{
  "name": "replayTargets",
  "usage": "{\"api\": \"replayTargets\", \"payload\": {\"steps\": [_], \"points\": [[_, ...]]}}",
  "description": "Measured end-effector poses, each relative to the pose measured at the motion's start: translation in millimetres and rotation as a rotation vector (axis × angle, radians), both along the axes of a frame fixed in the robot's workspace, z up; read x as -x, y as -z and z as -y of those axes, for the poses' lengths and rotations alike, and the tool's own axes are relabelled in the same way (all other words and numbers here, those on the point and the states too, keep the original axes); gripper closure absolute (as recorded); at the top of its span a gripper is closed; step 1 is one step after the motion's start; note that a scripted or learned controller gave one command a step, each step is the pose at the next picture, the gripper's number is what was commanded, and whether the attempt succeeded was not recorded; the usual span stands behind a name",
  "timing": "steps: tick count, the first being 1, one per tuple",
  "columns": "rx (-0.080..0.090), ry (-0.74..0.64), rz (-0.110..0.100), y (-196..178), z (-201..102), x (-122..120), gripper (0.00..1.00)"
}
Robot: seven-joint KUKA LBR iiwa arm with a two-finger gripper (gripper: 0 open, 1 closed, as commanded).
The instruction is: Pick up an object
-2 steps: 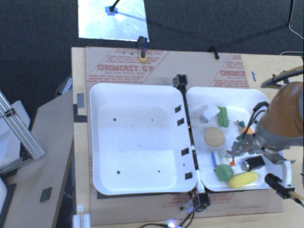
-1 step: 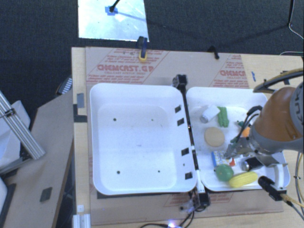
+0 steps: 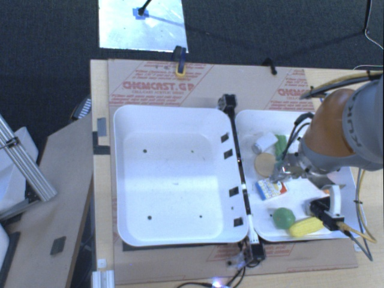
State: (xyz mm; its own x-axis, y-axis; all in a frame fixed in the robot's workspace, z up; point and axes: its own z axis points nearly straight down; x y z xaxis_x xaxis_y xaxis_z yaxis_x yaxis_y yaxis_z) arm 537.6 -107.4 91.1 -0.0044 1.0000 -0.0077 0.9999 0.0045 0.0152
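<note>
The right bin point(image 3: 298, 118) holds several small objects. A white and grey piece point(image 3: 264, 143) lies at the back beside a green piece point(image 3: 281, 147). In front of them sits a tan round disc point(image 3: 263, 164). A small blue, red and white box point(image 3: 270, 189) lies mid-bin. A green ball point(image 3: 283, 217) and a yellow corn-shaped object point(image 3: 306, 226) rest near the front wall. My gripper point(image 3: 282, 173) hangs low over the bin, between the tan disc and the box, just right of both. The arm's grey and orange wrist hides the bin's right part.
The left bin point(image 3: 129, 122) stands beside the right one, and black clips point(image 3: 228, 154) run along their shared wall. A brown board point(image 3: 156, 83) lies under both bins. A shiny plate point(image 3: 120, 17) sits on the floor behind the bench.
</note>
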Motion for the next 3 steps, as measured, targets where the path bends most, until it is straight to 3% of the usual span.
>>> {"api": "replayTargets", "payload": {"steps": [1,2,3], "points": [[-0.007,-0.008,0.004,-181,-67,-60,1.0],[-0.009,-0.008,-0.003,-263,-154,-76,1.0],[-0.011,-0.006,-0.008,-336,-225,-52,1.0]]}}
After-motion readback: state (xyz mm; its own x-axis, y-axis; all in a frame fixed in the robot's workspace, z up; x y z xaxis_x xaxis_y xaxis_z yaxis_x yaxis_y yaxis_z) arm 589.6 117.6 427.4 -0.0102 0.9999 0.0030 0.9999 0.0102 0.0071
